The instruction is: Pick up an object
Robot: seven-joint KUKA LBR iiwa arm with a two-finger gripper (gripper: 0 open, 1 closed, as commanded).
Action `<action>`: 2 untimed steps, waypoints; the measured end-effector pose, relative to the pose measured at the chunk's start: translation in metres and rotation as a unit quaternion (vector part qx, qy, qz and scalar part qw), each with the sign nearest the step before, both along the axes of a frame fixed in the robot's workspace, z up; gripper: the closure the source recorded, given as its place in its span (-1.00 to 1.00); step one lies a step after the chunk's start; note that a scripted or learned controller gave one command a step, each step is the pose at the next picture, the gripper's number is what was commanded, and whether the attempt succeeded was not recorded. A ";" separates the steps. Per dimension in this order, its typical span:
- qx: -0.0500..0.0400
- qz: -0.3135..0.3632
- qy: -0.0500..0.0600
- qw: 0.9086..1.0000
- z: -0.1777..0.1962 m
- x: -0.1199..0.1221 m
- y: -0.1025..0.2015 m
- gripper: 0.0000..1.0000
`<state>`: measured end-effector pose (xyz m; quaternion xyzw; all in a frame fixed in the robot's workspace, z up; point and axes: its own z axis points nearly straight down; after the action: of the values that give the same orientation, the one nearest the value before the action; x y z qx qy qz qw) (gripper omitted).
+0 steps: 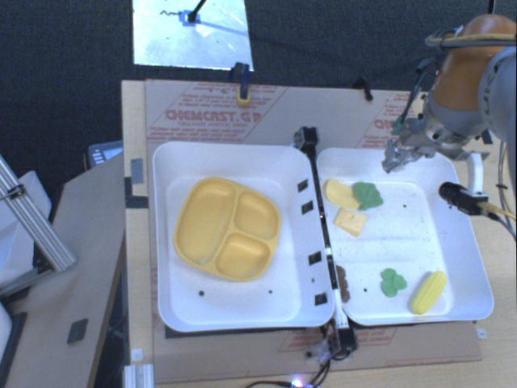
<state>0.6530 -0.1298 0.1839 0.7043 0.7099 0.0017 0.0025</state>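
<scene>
Two Bins, One Arm Poised at the Far Rim

Two shallow white bins sit side by side on the bench. The left bin holds a yellow divided tray. The right bin holds the loose objects: a yellow piece touching a green leafy piece near the far left corner, a pale yellow wedge just below them, and, toward the near edge, a small green piece beside a yellow corn cob. The gripper hangs over the right bin's far rim, apart from every object, nothing between its fingers; whether they are spread or pressed together cannot be told.
</scene>
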 end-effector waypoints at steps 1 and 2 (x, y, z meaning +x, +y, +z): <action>0.002 0.005 -0.006 1.000 0.133 0.019 0.116 1.00; 0.000 -0.001 -0.007 1.000 0.287 -0.020 0.105 1.00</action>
<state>0.6334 -0.0250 0.4712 0.7052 0.7090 0.0067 0.0072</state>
